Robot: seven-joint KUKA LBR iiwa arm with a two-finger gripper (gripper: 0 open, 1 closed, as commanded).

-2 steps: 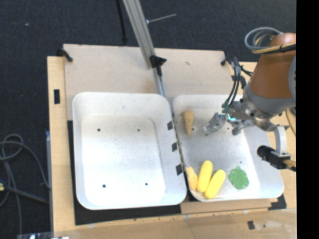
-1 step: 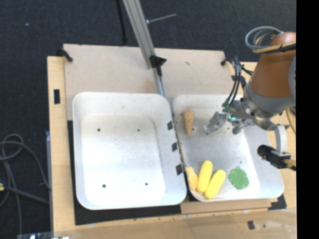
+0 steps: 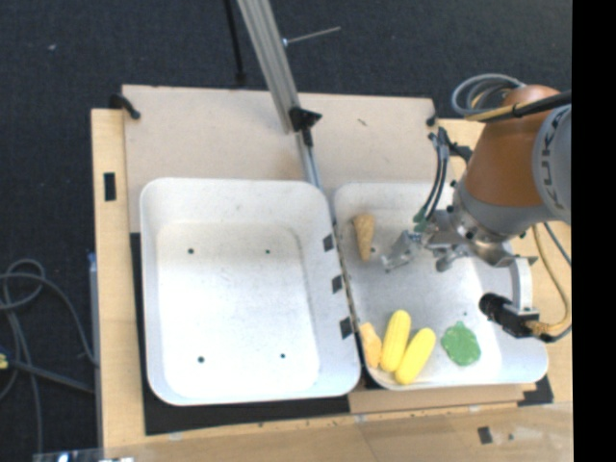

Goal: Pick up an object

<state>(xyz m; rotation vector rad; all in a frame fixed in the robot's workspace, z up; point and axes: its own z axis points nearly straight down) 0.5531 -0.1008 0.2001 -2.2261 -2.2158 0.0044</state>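
My gripper (image 3: 422,256) hangs over the middle of the right bin (image 3: 500,354), with its fingers spread open and nothing between them. A tan, cone-like piece (image 3: 363,235) lies just to its left, near the bin's left wall. Along the front wall two yellow corn-like pieces (image 3: 405,346) lie side by side. A small orange piece (image 3: 370,344) rests to their left and a green lump (image 3: 462,345) to their right. The gripper touches none of them.
The left bin (image 3: 154,287) stands beside the right one, their walls meeting at the middle. A slanted metal rail (image 3: 274,61) rises from behind the bins. Black cables (image 3: 515,318) trail off the arm at the right.
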